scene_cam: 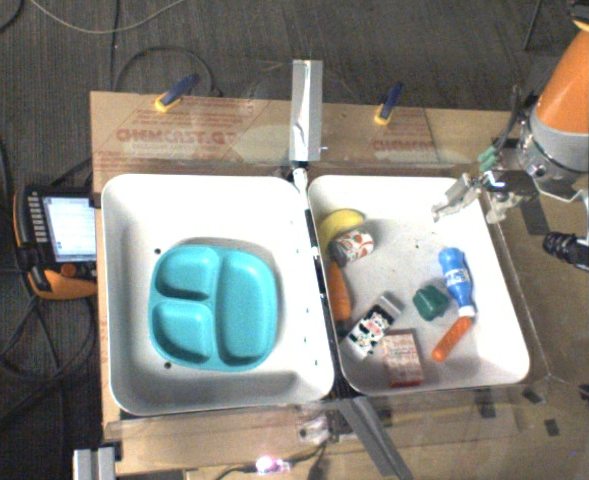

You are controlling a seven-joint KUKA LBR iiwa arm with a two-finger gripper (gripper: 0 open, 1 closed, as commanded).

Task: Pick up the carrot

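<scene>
The carrot [339,294] is seen lying lengthwise against the left wall of the right bin [504,268], its upper end just below a small can [353,246] and a banana [338,222], its lower end near a black-and-white cow toy [369,333]. The gripper [452,202] is located at the bin's upper right corner, well apart from the carrot, with nothing between its fingers; they appear slightly spread, though the gap is small and the reading is not firm. The step in hand is judged to be the approach: no contact is made and the carrot is untouched. For the next move, a traverse leftward across the bin is called for, followed by a descent with the fingers set across the carrot's short axis; the adjacent wall leaves little room for the left finger, and the can crowds the upper end, so a grasp toward the middle or lower half is judged safer. A second orange item [452,337], carrot-like in colour, lies near the lower right and could be mistaken for the target. Count in the right bin: one carrot, one banana, one can, one cow toy, one blue bottle [456,278], one green block [431,302], one orange item, one pinkish box [401,356]. In the left bin [124,268]: one teal tray [214,306]. Bins: two.
</scene>
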